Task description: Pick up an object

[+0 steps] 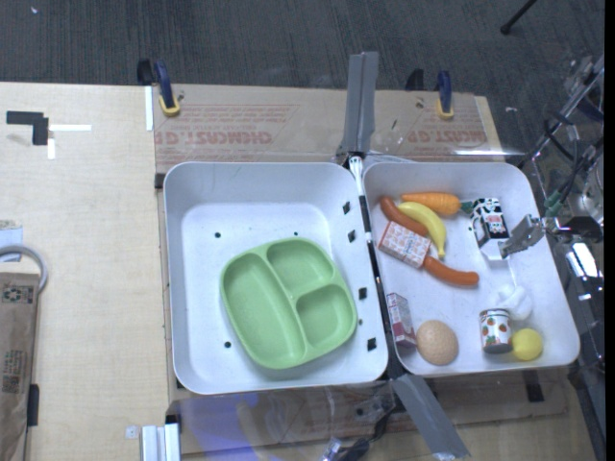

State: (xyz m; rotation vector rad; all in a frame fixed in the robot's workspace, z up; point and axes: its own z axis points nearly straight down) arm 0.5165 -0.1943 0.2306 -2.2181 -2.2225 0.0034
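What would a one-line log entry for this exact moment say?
claw: over right bin, beside cow-print carton | holding: nothing seen | green tray: left bin | pick: not yet done

The cardboard sheet (288, 123) behind the bins has red print, upside down, approx. "CHEMCAST GP". The brown paper bag (17, 349) at left shows a recycling sign.

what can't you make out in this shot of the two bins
- Hand, camera view: small and blurred at the right bin's far side, so open or shut is unclear.
- Arm, camera view: cut off by the right edge.
- Small can and black-and-white carton: labels too small to read.
- Sausage: partly under the red-and-white box.
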